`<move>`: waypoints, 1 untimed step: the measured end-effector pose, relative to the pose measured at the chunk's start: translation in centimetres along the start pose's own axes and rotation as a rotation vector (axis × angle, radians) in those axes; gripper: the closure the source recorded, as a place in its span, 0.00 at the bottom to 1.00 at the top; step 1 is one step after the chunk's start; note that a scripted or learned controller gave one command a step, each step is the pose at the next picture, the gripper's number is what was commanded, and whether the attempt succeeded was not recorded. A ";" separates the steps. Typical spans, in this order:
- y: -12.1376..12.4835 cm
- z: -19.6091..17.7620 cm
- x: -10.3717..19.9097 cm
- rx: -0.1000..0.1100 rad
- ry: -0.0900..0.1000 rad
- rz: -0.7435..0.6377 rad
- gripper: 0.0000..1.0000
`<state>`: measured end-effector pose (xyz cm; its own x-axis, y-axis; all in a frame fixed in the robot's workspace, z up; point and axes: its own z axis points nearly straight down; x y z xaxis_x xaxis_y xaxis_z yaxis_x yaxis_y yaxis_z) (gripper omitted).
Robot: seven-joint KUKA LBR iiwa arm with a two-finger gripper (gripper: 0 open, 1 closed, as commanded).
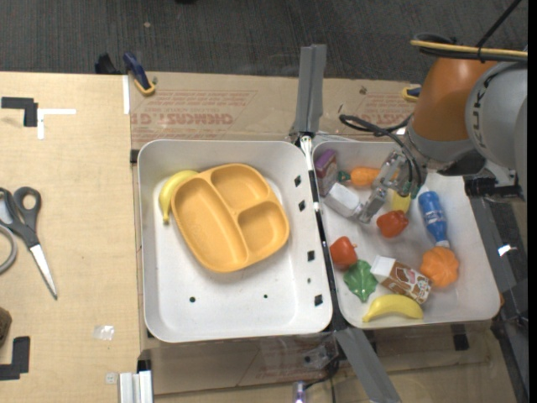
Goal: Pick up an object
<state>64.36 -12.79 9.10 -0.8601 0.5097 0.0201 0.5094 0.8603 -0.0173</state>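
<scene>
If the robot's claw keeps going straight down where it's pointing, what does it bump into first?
Probably the red tomato-like toy, which sits just under the gripper in the right bin. The white block lies close beside it, and depth is hard to judge from this slanted view.

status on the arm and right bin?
Gripper low in right bin, nothing visibly held. Red object and white block nearest. Bin crowded.

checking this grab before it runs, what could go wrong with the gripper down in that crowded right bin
1. The gripper sits among tightly packed toys: the red round tomato, the small white block and the blue plastic bottle, so it may nudge neighbours.
2. The tomato's round shape may let it slip out.
</scene>
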 end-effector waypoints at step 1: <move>-2.4 0.2 4.4 -0.018 -0.017 0.161 0.00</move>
<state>59.30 -12.64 8.99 -0.7676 0.6410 0.0015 0.6410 0.7676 -0.0014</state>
